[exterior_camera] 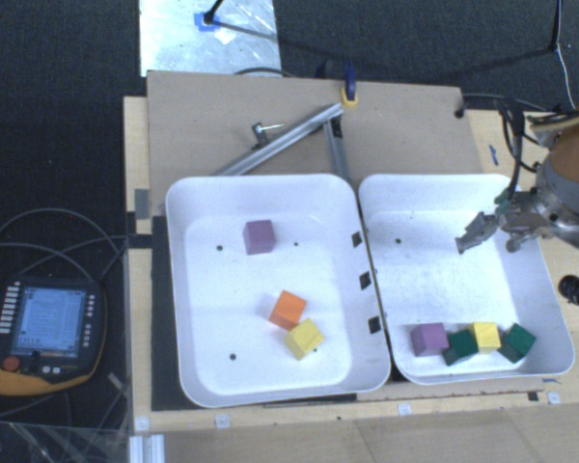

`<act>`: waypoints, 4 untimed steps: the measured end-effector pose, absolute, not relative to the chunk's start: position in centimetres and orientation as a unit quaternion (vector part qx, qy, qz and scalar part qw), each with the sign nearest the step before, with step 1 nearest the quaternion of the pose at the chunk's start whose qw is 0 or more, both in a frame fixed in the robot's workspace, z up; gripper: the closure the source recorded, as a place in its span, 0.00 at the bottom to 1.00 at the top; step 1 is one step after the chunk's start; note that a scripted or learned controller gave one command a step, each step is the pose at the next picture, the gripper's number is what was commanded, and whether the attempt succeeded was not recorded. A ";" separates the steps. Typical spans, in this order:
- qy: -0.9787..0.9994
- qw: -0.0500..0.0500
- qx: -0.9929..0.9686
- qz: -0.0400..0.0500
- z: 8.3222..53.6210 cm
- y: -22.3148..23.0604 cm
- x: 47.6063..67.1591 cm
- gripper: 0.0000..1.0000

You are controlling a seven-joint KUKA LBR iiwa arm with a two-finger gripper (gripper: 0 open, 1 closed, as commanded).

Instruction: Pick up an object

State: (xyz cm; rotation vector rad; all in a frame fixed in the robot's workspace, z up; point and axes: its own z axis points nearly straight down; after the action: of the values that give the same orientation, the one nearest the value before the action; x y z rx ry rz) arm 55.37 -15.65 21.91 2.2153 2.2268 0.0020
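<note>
Down along the near wall of the right bin point(558, 350), a purple cube point(428, 338), two dark green cubes point(459, 345) and a yellow cube point(486, 335) sit in a touching row. Above the same bin's far half, well apart from them, hangs the hand point(486, 231), fingers spread, holding nothing. Bare white floor lies between. On the surface beside it, the left bin point(188, 287) holds purple, orange and yellow cubes.

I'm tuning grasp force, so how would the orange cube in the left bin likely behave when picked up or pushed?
The orange cube looks like a rigid block with flat faces, so it should slide, not roll. It seems small, probably light. It touches the yellow cube, so a push would likely shove that too. The hand hangs over the right bin.
</note>
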 end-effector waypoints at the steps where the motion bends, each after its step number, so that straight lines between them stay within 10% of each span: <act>1: 0.709 0.000 0.706 0.001 21.9 -15.6 55.4 0.00; 4: 0.708 0.000 0.706 0.000 9.0 -15.5 55.1 0.00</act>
State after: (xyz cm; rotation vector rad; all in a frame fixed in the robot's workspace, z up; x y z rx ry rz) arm 55.10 -15.52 9.04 2.2178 2.2243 0.0003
